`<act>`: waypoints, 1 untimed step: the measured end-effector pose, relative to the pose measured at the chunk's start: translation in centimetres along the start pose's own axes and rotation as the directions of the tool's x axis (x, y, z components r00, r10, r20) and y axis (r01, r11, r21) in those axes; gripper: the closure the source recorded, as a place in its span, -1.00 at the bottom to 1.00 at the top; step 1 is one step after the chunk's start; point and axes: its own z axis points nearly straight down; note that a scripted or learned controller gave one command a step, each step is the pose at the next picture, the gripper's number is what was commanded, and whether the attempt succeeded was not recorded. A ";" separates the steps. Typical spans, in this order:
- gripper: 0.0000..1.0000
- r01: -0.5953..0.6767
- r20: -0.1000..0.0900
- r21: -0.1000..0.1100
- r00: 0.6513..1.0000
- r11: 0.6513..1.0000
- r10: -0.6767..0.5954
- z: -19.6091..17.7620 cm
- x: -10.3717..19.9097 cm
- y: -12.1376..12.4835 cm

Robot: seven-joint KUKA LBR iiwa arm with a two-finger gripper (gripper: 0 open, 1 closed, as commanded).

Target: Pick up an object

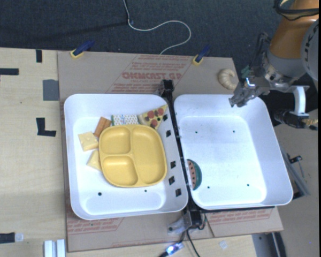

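Observation:
A yellow divided plate (pixel 132 155) lies in the left bin (pixel 77 194). Around its upper left edge lie small food pieces: a pale cracker (pixel 88 141), an orange-brown stick (pixel 102 126) and a pizza-like slice (pixel 155 115). A round watermelon-coloured piece (pixel 193 174) rests against the left wall of the right bin (pixel 267 159). My gripper (pixel 238 100) hangs over the far right corner of the right bin, well away from all these objects. Nothing shows between its fingertips.
A beige knobbly object (pixel 228 78) sits on the cardboard behind the right bin, close to the gripper. Black clips (pixel 168 87) join the two bins along the middle. A white cable (pixel 150 25) loops across the dark floor at the back.

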 end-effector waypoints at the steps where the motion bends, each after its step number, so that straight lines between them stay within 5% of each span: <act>1: 1.00 0.005 -0.001 0.000 1.000 1.000 -0.005 -0.8 5.9 -0.6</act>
